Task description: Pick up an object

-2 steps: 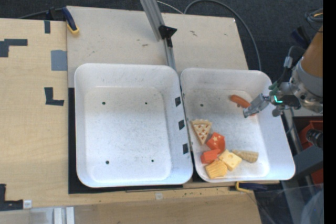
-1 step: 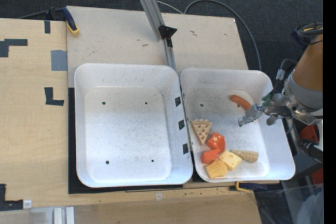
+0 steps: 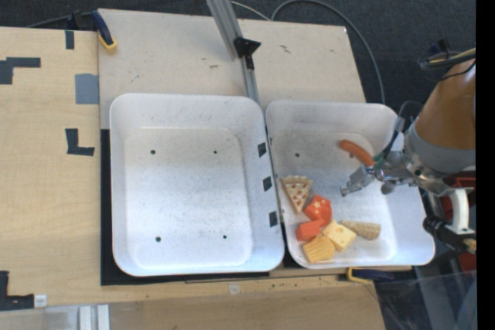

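- Several toy foods cluster low in the right bin point(image 3: 325, 116), leaving the orange sausage point(image 3: 354, 150) alone, an easy target.
- Gripper point(image 3: 357, 183) hovers just below it; fingers look parted, gripping nothing.

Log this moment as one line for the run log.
arm: over right white bin | gripper: low, beside orange sausage-shaped toy, nothing seen held | food toys: clustered at bin's front | left white bin: untouched
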Robot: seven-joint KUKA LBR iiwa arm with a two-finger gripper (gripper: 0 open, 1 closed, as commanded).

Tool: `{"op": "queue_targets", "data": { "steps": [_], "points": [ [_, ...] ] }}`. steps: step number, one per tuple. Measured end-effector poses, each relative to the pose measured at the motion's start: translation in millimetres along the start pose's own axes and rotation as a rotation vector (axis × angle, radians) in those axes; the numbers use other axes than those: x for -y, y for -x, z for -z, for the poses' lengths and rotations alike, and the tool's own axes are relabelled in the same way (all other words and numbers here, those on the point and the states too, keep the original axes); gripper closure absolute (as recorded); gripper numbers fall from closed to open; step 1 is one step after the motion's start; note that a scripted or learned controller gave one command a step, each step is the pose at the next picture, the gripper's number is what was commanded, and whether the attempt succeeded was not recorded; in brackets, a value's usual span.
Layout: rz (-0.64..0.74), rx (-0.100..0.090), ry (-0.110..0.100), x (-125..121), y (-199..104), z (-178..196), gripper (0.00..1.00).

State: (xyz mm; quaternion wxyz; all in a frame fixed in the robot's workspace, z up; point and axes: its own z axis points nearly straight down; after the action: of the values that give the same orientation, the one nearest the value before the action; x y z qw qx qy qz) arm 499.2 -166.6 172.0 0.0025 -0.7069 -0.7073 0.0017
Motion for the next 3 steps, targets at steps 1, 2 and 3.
{"op": "queue_targets", "data": {
  "steps": [1,2,3],
  "points": [
    [0.0,0.0,0.0,1.1,-3.5,-43.9,0.0],
    [0.001,0.0,0.003,0.3,-3.8,-31.6,1.0],
    [0.0,0.002,0.008,5.9,-0.4,13.0,1.0]
  ]
}}
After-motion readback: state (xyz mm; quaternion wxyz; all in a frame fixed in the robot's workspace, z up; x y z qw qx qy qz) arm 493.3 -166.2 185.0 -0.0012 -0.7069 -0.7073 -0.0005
